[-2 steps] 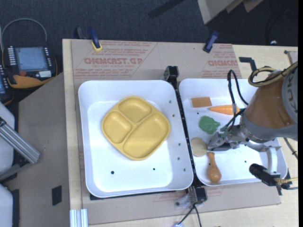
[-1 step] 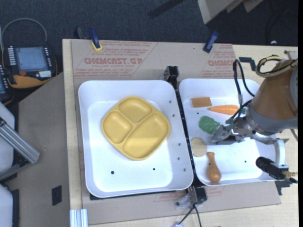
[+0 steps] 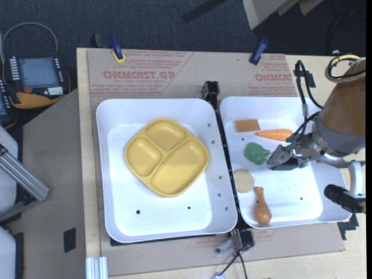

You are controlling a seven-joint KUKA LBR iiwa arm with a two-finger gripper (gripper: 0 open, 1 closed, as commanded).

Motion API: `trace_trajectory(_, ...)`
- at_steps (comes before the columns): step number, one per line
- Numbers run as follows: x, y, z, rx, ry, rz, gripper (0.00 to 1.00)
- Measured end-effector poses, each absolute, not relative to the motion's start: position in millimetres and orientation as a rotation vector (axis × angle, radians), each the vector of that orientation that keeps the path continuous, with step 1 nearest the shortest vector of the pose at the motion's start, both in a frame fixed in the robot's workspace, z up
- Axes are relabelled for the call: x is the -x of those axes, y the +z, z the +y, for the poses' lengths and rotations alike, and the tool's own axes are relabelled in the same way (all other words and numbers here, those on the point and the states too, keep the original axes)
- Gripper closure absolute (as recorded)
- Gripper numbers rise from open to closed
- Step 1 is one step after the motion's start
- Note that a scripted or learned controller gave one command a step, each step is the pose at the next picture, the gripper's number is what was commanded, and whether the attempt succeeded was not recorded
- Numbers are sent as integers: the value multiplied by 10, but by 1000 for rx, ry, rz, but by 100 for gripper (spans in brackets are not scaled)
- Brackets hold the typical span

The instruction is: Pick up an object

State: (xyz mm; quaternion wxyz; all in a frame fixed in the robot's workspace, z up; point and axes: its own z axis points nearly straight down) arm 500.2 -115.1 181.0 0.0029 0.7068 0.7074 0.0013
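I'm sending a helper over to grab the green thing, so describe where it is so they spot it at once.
Look in the right white bin, where the gripper is. The green lump lies just left of the gripper, below the orange carrot and above the pale round disc. It is the one green piece there.

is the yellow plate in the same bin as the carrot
No, the yellow plate lies in the left bin, while the carrot lies in the right bin.

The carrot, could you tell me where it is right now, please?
The carrot lies in the right bin, near its far edge, between the brown square and the gripper.
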Motion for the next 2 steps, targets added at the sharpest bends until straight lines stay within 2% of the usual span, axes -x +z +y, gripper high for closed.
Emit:
trace_trajectory(1, -5059, 2439, -1125, -2214, 7, 2219, 100)
trace_trajectory(2, -5181, 2451, -649, -2214, 4, 2227, 100)
